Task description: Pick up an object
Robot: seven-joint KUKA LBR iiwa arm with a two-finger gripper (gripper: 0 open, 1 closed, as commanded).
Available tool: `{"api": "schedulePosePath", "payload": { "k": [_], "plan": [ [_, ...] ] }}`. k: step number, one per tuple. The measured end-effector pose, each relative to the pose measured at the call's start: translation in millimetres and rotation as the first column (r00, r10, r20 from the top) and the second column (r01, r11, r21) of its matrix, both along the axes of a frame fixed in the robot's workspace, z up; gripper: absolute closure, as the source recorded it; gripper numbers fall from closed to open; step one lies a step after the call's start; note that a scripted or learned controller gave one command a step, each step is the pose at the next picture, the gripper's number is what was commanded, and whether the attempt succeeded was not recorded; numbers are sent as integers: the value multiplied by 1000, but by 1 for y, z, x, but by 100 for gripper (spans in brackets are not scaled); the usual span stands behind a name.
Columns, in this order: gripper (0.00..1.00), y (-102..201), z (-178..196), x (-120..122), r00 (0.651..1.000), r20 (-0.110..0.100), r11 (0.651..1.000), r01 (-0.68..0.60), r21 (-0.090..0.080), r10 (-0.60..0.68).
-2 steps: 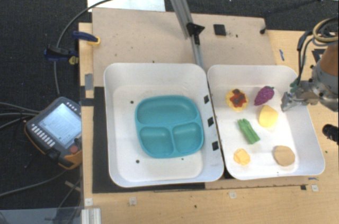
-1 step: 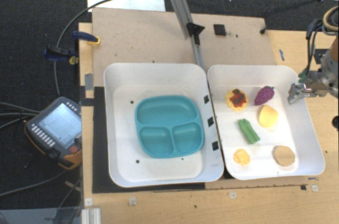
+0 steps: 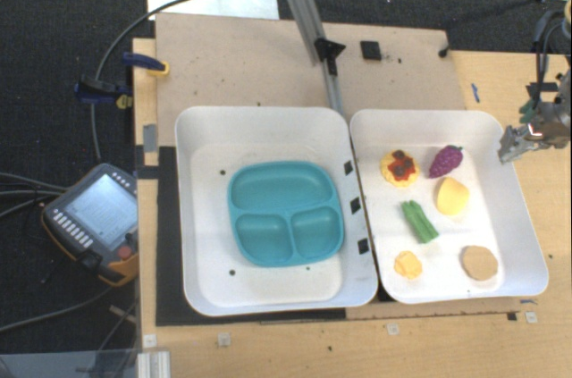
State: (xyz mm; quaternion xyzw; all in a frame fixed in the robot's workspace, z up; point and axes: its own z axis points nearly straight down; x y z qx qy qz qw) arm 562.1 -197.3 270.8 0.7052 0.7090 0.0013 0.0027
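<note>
The wooden surface (image 3: 268, 63) bears two white bins — toys fill the right bin (image 3: 514, 215). The gripper (image 3: 520, 142) hovers at its right rim, grip state unclear; the grape (image 3: 446, 160) lies nearest, leftward.

teal tray (image 3: 286, 214) — left bin (image 3: 201, 189), pendant (image 3: 94, 220)

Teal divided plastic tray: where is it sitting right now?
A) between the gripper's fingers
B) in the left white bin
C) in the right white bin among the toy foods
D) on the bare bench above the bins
B: the teal divided plastic tray lies flat in the left white bin, while the toy foods, such as the green toy vegetable, lie in the right white bin.
</note>
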Motion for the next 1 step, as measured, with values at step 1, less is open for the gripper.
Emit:
{"api": "schedulePosePath", "payload": {
  "k": [1],
  "plan": [
    [100,49,-15,-1,1000,-5,1000,-4,3,4]
  ]
}}
